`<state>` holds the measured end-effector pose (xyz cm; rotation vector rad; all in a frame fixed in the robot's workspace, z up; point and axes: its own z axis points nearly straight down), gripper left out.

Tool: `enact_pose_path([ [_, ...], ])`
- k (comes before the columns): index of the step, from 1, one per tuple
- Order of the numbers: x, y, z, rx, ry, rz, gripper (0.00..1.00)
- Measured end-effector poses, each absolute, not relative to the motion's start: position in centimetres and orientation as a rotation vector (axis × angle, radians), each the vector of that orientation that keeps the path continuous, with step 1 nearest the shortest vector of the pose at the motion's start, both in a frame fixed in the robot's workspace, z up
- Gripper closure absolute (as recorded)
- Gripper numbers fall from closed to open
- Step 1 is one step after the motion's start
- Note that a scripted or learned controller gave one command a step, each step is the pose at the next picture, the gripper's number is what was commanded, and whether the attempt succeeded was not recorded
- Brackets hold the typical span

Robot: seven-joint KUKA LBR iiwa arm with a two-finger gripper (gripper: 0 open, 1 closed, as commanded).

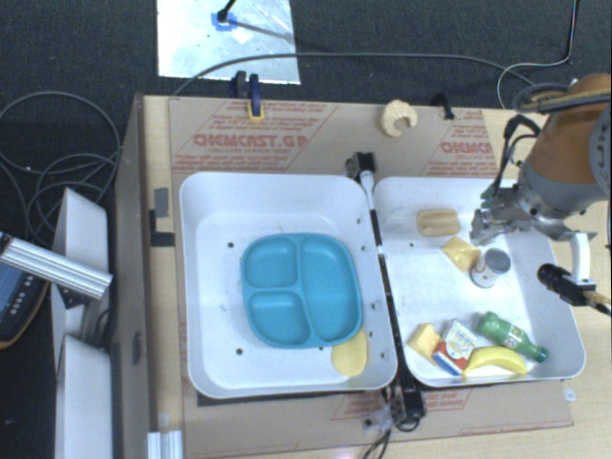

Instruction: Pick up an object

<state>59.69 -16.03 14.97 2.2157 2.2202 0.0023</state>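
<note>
My gripper (481, 228) hangs over the upper part of the right bin (545, 247), reaching in from the right. Just left of it lies a tan bread-like piece (438, 223). Right below it sit a yellow cheese-like block (460, 253) and a small grey can (491, 268). Along the bin's front edge lie a green bottle (512, 336), a banana (494, 360), a small red and white box (457, 344) and a yellow wedge (424, 338). I see nothing held by the gripper.
The left bin (215, 218) holds a blue divided plate (301, 290) with a yellow piece (350, 356) at its front right. A beige object (400, 117) lies on the bench behind the bins. Cables run along the back and left.
</note>
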Motion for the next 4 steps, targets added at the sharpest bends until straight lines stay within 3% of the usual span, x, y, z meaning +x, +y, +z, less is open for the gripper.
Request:
enact_pose_path([
  [1,61.9,-19.7,14.9,2.219,2.220,0.001,1.00],
  [2,61.9,-19.6,14.9,2.218,2.221,0.001,0.00],
  [3,60.2,-19.5,11.6,2.219,2.222,0.000,0.00],
  [4,60.2,-15.2,13.2,2.216,2.226,0.002,0.00],
])
